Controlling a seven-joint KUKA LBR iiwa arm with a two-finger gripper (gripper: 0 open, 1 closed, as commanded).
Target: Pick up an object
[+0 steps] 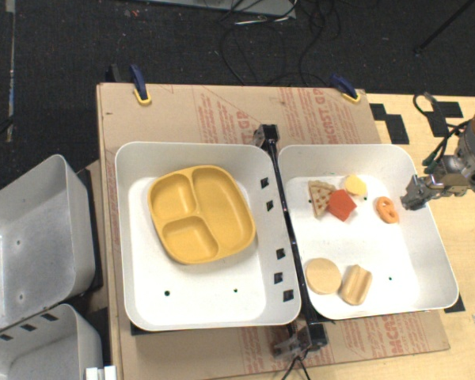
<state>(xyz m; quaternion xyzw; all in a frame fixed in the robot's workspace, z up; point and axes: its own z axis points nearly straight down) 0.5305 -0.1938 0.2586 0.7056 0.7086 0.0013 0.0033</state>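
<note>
The hand [416, 196] hangs over the right bin's [427, 283] right wall, just beside the orange ring [387, 210]; how it is set I cannot tell; nothing shows pinched in it. The red block [342, 205], waffle piece [321, 197] and yellow piece [355, 185] crowd together, so a descent there may nudge neighbours; near the wall, it may clip the rim and miss the flat ring.

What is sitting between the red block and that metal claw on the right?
An orange ring lies on the white bin floor between the red block and the gripper, seen from the overhead camera.
</note>
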